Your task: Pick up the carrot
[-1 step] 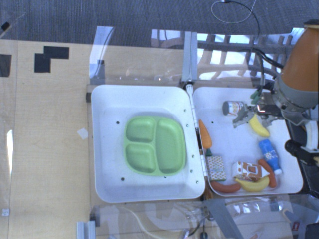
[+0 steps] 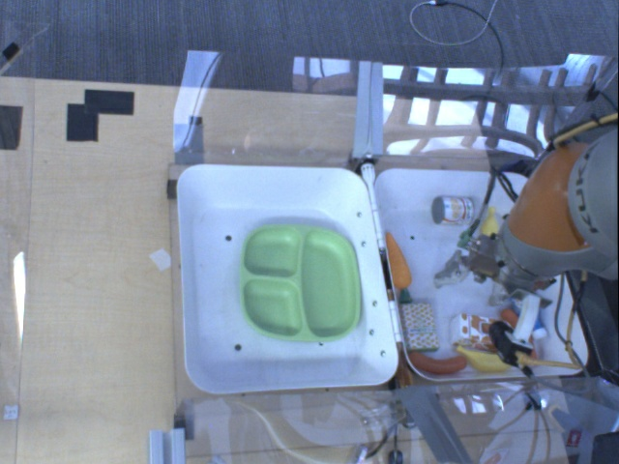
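Carrot (image 2: 397, 261) lies by right bin's (image 2: 422, 184) left wall, untouched. Gripper (image 2: 453, 273) hovers near it, nothing btwn released jaws. Grab and lift not yet done.

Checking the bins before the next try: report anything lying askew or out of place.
The can lies on its side in the right bin. The carrot rests wedged along that bin's left wall, beside the divider. The green tray sits flat in the left bin. Nothing looks spilled or damaged.
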`<state>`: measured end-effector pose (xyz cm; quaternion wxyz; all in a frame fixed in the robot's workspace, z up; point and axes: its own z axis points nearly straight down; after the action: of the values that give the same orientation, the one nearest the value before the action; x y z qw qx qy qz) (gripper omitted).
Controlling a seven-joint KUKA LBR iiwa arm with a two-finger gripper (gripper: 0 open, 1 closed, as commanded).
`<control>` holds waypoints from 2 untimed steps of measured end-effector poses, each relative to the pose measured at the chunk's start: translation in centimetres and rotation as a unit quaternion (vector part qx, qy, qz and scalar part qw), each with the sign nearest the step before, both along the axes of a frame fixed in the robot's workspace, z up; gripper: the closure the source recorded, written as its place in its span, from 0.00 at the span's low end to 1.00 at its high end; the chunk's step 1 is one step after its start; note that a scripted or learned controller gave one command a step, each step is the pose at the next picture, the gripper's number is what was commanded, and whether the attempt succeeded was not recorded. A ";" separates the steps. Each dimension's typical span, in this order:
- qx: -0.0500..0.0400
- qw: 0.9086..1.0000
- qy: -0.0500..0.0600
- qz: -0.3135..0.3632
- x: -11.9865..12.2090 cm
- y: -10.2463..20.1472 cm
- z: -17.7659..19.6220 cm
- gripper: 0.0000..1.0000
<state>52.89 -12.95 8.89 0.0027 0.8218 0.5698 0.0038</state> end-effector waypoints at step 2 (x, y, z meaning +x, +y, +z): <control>0.002 0.981 -0.003 -0.193 -0.1 0.3 0.1 1.00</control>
<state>52.80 -12.61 9.01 0.0034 0.9164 0.4003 0.0068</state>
